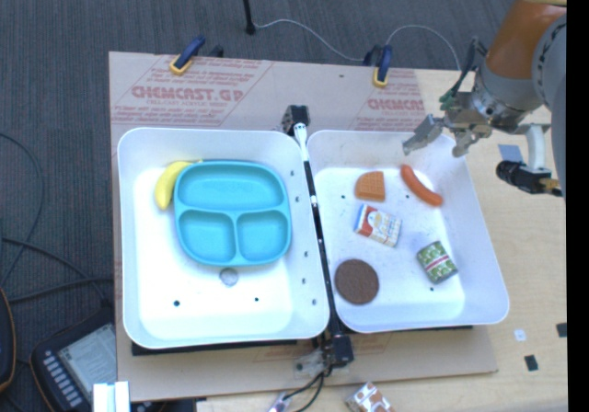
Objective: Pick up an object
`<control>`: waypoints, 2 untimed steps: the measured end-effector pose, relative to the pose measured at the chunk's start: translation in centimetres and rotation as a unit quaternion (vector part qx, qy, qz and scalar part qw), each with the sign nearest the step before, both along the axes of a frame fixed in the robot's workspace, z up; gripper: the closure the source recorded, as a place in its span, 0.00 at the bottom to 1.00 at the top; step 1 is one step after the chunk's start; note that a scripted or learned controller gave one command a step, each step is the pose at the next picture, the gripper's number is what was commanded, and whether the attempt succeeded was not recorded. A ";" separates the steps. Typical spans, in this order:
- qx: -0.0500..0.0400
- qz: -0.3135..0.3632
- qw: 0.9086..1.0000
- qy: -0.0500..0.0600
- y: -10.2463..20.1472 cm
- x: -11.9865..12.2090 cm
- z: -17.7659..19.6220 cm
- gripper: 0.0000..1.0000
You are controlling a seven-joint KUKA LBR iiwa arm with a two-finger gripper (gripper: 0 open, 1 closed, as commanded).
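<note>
hovering over the right bin [483, 258] near its one o'clock corner, jaws [440, 136] spread and pinching nothing, just above the back rim. picking not yet begun, by the look of it. nearest candidate: sausage [421, 185], lying at a slant toward seven o'clock of the jaws, just beside the orange wedge [370, 186]. further toward six o'clock: small printed carton [378, 224], green can [436, 262] on its side, brown disc [356, 280]. over in the left bin [138, 245]: blue divided tray [232, 213] with a banana [167, 183] touching its ten o'clock edge, well apart from the arm. best bet probably the sausage: turning the wrist so the jaws straddle its narrow width across the long axis, descending straight over its middle, keeping clear of the bin wall and the wedge, closing only once low enough. risk of a round thing rolling out if caught near an end.
</note>
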State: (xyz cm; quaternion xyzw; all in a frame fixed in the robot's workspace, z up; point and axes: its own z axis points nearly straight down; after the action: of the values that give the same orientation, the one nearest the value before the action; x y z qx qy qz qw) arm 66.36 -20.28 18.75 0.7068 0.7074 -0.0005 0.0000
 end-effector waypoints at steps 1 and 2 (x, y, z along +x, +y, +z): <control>-0.001 0.000 1.000 -0.006 2.3 -1.3 -8.8 0.00; -0.001 0.001 1.000 -0.008 2.5 -1.2 -7.6 1.00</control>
State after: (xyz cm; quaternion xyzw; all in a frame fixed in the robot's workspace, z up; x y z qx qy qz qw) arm 65.19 -17.81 11.16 0.7063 0.7078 0.0044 0.0062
